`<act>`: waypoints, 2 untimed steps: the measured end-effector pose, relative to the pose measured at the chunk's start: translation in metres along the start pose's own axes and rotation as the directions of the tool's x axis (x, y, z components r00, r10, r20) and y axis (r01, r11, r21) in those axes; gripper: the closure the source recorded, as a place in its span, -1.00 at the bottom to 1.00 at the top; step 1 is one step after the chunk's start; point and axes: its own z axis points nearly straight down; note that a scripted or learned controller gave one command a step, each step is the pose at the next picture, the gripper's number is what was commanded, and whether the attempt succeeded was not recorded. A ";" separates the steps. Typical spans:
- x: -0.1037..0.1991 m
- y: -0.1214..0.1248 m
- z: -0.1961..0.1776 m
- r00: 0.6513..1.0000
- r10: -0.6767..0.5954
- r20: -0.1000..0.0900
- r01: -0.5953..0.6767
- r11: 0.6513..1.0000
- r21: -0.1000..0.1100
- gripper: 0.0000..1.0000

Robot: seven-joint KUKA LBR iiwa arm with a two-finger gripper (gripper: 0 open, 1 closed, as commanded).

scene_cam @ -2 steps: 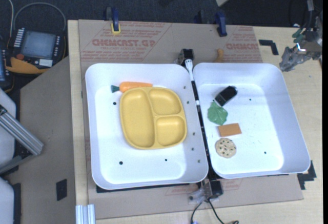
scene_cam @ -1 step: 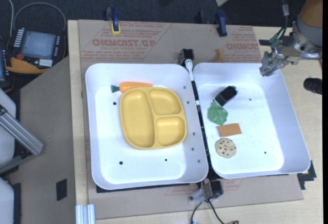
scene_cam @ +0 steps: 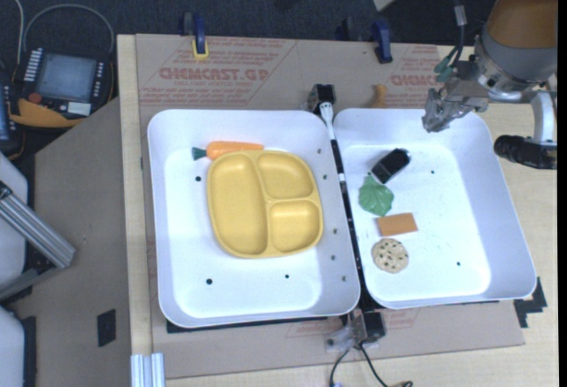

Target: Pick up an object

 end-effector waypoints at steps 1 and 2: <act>0.048 0.000 0.015 1.000 0.000 0.000 0.000 1.000 0.002 1.00; 0.103 -0.002 0.029 1.000 0.000 0.000 0.000 1.000 0.002 1.00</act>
